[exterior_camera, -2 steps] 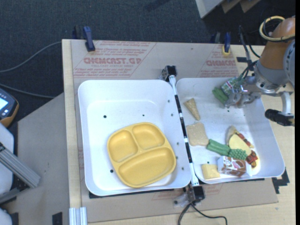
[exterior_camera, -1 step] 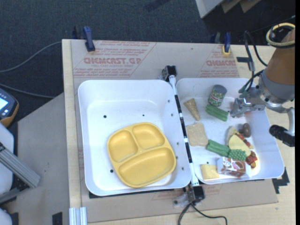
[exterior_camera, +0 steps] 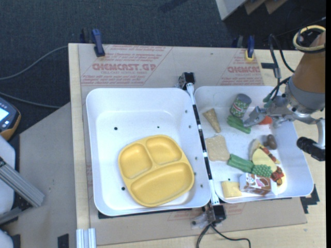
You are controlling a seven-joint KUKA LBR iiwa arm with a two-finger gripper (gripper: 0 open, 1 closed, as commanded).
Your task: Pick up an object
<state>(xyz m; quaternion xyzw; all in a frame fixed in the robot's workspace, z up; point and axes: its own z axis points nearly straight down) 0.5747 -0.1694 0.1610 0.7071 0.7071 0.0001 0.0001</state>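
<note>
Nearest me, the yellow three-compartment plastic plate (exterior_camera: 156, 170) lies in the left white bin (exterior_camera: 103, 107); I can't tell the gripper's (exterior_camera: 254, 119) state beside the green can (exterior_camera: 240, 106).

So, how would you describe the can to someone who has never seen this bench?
Look in the right bin, near its far edge. The can stands there, grey-topped with a green label, beside a green piece. It is the only round metal thing among flat food pieces.
</note>
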